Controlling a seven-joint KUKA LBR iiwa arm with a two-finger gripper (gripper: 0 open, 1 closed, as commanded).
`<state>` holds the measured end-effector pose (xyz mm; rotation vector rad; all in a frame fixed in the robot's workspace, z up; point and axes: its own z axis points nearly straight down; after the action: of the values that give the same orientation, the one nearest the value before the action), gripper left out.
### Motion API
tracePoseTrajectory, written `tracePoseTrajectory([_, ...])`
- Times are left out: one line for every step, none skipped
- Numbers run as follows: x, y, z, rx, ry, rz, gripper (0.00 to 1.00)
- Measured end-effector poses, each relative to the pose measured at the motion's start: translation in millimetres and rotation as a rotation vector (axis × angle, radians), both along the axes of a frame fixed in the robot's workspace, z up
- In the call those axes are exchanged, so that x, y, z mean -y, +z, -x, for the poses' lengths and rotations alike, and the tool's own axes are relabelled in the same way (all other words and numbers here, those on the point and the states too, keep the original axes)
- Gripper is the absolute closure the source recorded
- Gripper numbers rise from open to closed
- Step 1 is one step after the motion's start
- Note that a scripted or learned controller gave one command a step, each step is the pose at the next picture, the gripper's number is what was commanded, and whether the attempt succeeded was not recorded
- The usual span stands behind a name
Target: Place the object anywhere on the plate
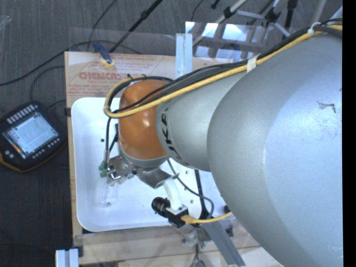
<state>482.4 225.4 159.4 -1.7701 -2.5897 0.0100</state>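
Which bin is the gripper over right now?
The view's left bin, next to the handheld pendant; the gripper hangs above its white floor.

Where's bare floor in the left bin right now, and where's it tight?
Bare floor in the left bin: the strip along its left wall, and the near-left corner below the tool. Crowded: everything from the bin's middle rightward lies under the arm and its orange band, with cables near the front edge.

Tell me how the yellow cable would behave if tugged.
The yellow cable is probably floppy: it sags in a loose loop by the orange band. It likely has little slack to give, since a white tie seems to bind it to the arm.
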Motion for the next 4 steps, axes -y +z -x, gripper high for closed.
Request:
tracePoseTrajectory([6,106,-2,0.004,0.363,-0.002,1.00])
tracePoseTrajectory([8,28,-1,0.001,0.764,-0.007,1.00])
tracePoseTrajectory([-8,54,-31,0.004,0.977,-0.007,1.00])
tracePoseTrajectory([-8,62,-74,0.005,1.229,-0.008,1.00])
